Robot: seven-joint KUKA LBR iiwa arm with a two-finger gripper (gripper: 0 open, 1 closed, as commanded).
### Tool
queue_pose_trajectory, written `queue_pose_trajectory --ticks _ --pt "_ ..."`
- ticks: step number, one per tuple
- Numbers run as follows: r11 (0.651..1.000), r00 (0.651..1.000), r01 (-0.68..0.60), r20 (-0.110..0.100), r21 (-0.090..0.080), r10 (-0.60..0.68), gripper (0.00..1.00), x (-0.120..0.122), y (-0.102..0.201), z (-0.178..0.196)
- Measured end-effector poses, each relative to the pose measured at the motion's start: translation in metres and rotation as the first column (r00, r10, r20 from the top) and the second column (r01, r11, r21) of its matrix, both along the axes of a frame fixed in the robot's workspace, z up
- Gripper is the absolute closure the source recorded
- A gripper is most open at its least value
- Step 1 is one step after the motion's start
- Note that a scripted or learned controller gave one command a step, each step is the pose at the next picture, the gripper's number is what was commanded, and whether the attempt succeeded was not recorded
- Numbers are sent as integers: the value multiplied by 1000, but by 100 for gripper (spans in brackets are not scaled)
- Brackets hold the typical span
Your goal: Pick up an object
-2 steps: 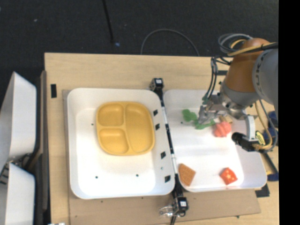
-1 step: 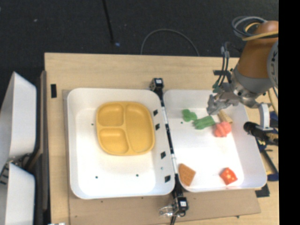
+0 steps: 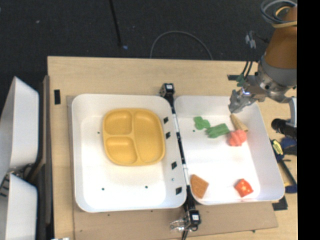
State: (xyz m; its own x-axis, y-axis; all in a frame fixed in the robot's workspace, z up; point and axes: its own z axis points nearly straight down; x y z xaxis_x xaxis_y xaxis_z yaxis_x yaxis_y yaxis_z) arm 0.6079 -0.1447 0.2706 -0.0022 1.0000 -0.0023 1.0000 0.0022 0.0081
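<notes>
The camera view looks down on a wooden desk (image 3: 120,76) with two shallow white bins. The left white bin (image 3: 85,184) holds a yellow plastic plate with three compartments (image 3: 134,136). The right white bin (image 3: 220,176) holds a green plastic toy piece (image 3: 212,128), a pink ice-cream cone toy (image 3: 237,134), an orange triangular slice (image 3: 199,186) and a small red block (image 3: 243,187). The pincer (image 3: 239,102) hangs above the far right part of this bin, near the cone toy; whether it is spread or pressed together I cannot tell.
</notes>
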Motion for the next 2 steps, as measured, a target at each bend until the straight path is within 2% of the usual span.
queue_pose_trajectory --ticks 1,2 --pt "1000 1000 -3 -7 2 3 100 -1 41 -3" --pt "1000 1000 -5 -7 3 5 100 1 98 1"
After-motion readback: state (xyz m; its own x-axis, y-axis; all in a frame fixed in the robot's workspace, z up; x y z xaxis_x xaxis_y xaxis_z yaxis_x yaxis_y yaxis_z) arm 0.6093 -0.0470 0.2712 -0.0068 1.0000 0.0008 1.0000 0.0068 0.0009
